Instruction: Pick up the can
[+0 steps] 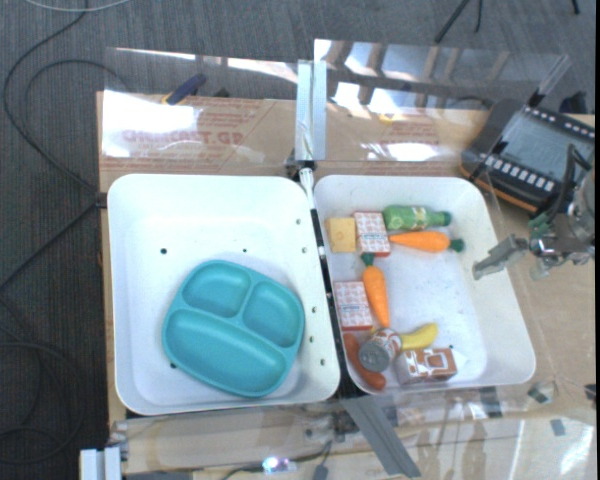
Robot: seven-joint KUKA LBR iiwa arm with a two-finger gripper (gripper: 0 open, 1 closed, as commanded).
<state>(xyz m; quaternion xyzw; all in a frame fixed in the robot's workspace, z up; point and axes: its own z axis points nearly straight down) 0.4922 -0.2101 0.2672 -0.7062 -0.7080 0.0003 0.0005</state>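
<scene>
We are seeing the small silver metal can [380, 350] lying untouched near the right white bin's [500, 313] front edge, while the gripper [500, 256] is hovering released at its right rim, nothing yet lifted.

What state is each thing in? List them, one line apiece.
can: lying on its side, near edge of the right bin, untouched
green bottle: lying flat
two carrots: lying flat, apart
banana: lying beside the can
teal plate: flat in the left bin
gripper: outside the right bin, holding nothing
</scene>
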